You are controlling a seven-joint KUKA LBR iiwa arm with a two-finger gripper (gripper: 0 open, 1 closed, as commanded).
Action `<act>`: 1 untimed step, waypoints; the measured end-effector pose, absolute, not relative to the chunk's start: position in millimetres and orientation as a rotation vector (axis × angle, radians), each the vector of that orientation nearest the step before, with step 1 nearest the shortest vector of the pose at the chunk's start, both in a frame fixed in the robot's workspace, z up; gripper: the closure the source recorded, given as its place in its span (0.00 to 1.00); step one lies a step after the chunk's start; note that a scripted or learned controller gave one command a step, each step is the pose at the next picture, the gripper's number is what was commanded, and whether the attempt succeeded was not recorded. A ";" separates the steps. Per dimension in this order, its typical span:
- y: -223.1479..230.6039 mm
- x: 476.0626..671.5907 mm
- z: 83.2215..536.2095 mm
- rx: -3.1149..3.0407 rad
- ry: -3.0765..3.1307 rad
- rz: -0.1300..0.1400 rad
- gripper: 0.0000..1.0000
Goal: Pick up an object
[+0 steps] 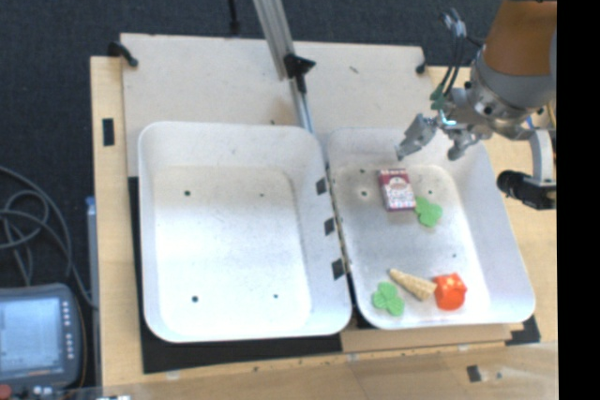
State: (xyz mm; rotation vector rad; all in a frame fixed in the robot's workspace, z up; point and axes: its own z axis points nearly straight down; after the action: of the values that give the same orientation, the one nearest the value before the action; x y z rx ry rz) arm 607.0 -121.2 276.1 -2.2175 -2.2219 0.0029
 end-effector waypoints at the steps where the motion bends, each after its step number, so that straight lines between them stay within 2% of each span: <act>1: -121.0 607.7 279.0 -2.220 -2.225 -0.002 0.00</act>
State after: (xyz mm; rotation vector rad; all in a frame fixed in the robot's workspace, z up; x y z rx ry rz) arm 607.7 -121.0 279.0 -2.2198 -2.2248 -0.0023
